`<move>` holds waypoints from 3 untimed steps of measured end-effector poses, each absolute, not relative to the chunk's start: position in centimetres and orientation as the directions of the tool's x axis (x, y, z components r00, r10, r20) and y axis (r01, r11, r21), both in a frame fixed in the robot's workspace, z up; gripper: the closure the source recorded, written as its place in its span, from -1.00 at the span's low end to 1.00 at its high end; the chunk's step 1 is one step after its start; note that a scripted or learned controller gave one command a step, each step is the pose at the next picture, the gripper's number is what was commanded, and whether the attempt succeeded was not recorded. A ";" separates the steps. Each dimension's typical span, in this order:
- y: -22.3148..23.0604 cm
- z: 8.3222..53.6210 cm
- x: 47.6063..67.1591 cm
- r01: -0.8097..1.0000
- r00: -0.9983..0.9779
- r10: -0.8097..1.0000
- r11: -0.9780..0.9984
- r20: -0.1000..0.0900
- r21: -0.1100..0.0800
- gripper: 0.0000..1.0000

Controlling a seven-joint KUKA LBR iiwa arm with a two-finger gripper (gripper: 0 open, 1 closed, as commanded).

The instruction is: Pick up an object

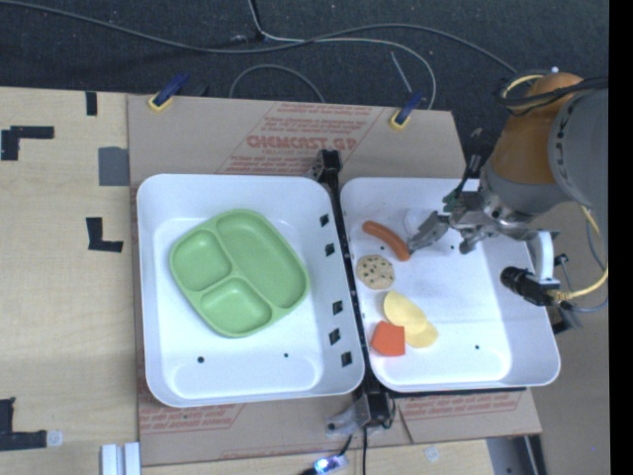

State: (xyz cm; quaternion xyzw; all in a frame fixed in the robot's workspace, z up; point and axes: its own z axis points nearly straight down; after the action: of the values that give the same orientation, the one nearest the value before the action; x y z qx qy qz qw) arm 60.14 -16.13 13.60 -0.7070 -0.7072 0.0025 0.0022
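The right bin holds a sausage, a round speckled cookie, a yellow piece and an orange block. My gripper hangs over the bin's upper middle, just right of the sausage. Its fingers are spread and nothing sits between them. The arm comes in from the right.
In the left bin lies a green three-part plate. A black divider with clips runs between the bins. Both bins rest on cardboard. Cables lie on the dark floor behind.
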 end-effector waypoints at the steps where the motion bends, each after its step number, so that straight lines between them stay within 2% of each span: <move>1: -16.1 8.3 60.1 1.000 -0.002 1.000 0.002 -0.002 -0.001 -1.00; 2: -16.1 9.7 60.2 1.000 -0.002 1.000 0.002 -0.003 0.002 1.00; 3: -15.7 14.8 61.3 1.000 -0.002 1.000 0.002 -0.001 0.003 1.00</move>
State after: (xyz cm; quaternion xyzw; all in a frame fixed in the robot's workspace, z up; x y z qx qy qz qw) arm 61.29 -15.69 14.84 -0.7064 -0.7078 -0.0010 -0.0013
